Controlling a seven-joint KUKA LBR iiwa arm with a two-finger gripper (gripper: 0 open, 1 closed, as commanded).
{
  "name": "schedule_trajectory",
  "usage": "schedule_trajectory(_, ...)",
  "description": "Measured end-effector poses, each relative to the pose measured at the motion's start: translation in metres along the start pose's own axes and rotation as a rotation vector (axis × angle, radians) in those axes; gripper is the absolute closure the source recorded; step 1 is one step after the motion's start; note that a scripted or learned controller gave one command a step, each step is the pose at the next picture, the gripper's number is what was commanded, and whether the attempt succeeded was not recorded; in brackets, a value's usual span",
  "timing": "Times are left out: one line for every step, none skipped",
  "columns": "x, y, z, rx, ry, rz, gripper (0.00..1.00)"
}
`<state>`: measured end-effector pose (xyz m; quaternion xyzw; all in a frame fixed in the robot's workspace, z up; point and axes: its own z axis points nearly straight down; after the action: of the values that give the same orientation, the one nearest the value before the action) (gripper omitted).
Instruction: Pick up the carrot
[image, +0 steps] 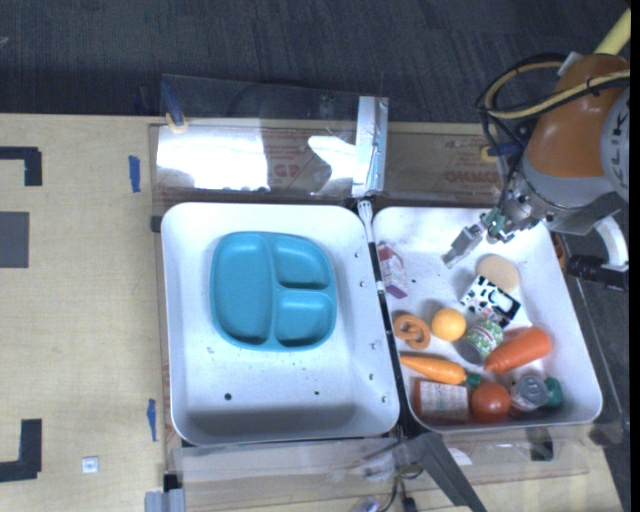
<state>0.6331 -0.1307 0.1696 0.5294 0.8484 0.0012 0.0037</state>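
Two carrot-like things lie in the right bin (575, 300). A slim orange carrot (432, 368) with a green stub rests near the bin's front left. A thicker orange-red carrot (520, 349) lies tilted to its right. My gripper (460, 244) hangs over the bin's back part, angled down to the left. It is well apart from both carrots, with nothing seen in it.
Around the carrots are an orange ball (449, 325), a pretzel-like ring (409, 330), a black-and-white box (490, 297), a beige lump (498, 269), a striped jar (483, 338), a red tomato (490, 400) and a can (440, 399). The left bin (190, 330) holds a blue divided plate (272, 290).
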Motion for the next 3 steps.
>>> schedule_trajectory(0.061,-0.069,0.01,0.007,0.007,-0.05,0.0)
schedule_trajectory(0.068,-0.03,-0.021,0.001,0.002,0.125,0.0)
schedule_trajectory(0.07,-0.076,0.049,0.013,0.008,0.083,0.0)
